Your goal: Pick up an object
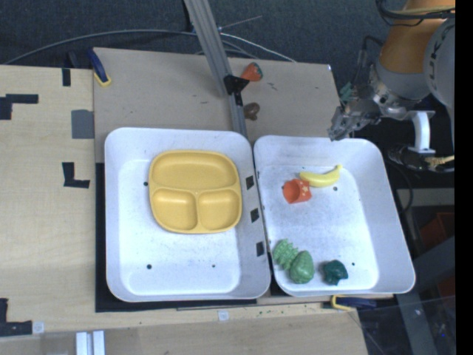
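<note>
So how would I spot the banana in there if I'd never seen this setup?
Look at the right-hand white bin. Near its far edge lies the banana, a small curved yellow piece right beside a red object. It is the only yellow thing in that bin; the other items there, at the near edge, are green.

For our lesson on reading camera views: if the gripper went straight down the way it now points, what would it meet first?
Most likely the far rim of the right bin, just under the gripper; depth is unclear, so it might land just outside it.

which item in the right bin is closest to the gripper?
The yellow banana, at the bin's far end below the gripper; the red piece is just beyond it.
</note>
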Robot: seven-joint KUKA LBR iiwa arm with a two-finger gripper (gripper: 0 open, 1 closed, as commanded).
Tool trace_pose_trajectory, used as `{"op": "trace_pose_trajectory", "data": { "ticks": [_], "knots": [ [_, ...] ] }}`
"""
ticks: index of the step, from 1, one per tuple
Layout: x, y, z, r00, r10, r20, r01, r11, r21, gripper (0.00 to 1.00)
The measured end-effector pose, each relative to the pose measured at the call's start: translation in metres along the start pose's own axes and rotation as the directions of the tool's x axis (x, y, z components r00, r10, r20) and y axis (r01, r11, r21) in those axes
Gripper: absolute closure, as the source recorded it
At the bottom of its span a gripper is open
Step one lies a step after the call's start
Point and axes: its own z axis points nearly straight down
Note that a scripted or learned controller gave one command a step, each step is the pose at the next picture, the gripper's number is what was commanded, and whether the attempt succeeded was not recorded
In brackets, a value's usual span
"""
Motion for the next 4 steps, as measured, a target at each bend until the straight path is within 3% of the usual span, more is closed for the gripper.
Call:
{"op": "trace_pose_trajectory", "data": {
  "ticks": [2,4],
  "knots": [
    [0.093,-0.011,-0.002,1.000,-0.003,-0.002,0.003,1.000,0.004,1.00],
    [0.194,-0.050,0.003,1.000,-0.004,-0.002,0.004,1.000,0.007,1.00]
  ]
}}
